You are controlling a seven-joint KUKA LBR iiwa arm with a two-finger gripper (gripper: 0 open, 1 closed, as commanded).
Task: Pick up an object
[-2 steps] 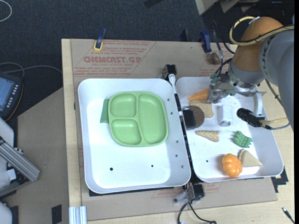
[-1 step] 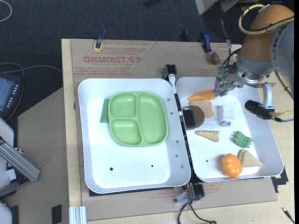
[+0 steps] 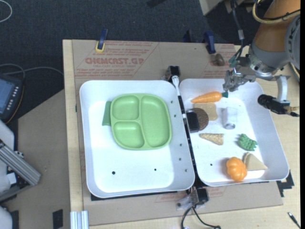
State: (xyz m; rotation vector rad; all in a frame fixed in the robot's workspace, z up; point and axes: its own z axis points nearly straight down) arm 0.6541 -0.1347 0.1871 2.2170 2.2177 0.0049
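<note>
Camera view: carrot (image 3: 207, 98) lies at the far left of the right bin (image 3: 271, 128), its green tip just below the gripper (image 3: 232, 82); whether the gripper is spread I cannot tell. Nearby lie a cookie (image 3: 200, 119) and a white cup (image 3: 231, 118). Left bin (image 3: 93, 142) holds a green tray (image 3: 141, 120).

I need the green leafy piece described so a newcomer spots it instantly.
Look in the right-hand white bin, along its right wall, about halfway down. The small green leafy piece lies there, just above the orange round toy and the pale wedge. It is that bin's one green, ruffled thing.
</note>
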